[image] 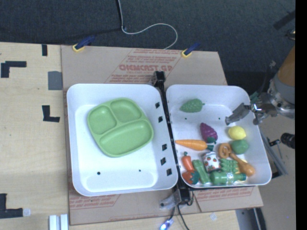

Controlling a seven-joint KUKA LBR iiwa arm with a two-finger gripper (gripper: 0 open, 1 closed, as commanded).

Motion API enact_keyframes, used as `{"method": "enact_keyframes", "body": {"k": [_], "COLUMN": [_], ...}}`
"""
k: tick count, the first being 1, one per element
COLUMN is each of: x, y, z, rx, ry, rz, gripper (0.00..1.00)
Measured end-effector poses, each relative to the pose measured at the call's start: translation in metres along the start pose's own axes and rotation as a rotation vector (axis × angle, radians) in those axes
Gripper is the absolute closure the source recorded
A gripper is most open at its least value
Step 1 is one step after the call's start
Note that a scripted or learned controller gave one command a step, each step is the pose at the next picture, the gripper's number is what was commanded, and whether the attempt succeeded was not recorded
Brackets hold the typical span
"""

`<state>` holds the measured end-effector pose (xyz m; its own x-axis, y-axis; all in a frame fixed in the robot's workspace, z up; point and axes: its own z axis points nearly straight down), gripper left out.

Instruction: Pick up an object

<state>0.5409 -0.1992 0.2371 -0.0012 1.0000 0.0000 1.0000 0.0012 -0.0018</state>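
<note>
The right bin (218, 94) holds several toy foods: a green bumpy fruit (192, 105), a purple one (208, 132), a carrot (192, 144), a yellow lemon (236, 132) and a green lime (240, 146). More small pieces lie piled (213, 170) at its front edge. My gripper (241, 111) hangs over the bin's right side, just above and behind the lemon, and nothing shows in its grasp. The arm comes in from the right edge.
The left bin (81, 97) carries a green divided plate (120, 127). Both bins rest on a cardboard sheet (144, 63) held by clips. A white cable (144, 30) loops behind the bench, and black connectors sit along the seam between the bins.
</note>
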Motion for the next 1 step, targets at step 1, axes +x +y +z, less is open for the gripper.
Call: {"method": "enact_keyframes", "body": {"k": [1], "x": [0.0266], "y": [0.0168], "z": [0.1608], "rx": [0.003], "ry": [0.001], "rz": [-0.003], "gripper": [0.0]}}
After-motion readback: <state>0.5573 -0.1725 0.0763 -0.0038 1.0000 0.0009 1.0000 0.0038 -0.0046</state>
